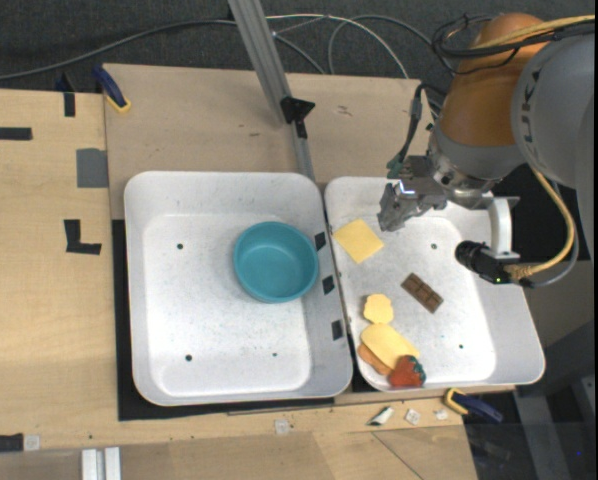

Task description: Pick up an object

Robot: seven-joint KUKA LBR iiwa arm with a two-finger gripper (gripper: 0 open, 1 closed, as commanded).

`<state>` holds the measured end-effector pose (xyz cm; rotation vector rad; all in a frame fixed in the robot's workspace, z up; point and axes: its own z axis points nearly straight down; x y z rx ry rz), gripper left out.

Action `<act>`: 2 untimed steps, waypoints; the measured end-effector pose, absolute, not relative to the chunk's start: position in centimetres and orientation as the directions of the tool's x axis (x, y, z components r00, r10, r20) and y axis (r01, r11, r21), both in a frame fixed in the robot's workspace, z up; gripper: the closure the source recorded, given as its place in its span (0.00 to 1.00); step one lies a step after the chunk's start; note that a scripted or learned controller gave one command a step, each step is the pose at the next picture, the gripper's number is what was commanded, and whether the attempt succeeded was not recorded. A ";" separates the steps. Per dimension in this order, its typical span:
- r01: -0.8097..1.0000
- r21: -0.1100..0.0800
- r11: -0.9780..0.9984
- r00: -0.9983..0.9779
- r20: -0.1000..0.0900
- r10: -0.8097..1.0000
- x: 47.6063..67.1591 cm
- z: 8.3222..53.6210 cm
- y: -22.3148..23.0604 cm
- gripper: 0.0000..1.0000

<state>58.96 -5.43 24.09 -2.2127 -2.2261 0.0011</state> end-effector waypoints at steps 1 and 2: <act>1.000 -0.003 0.006 -0.006 0.001 1.000 58.6 22.9 -0.2 1.00; 1.000 -0.004 0.007 -0.007 0.001 1.000 58.7 21.8 5.5 1.00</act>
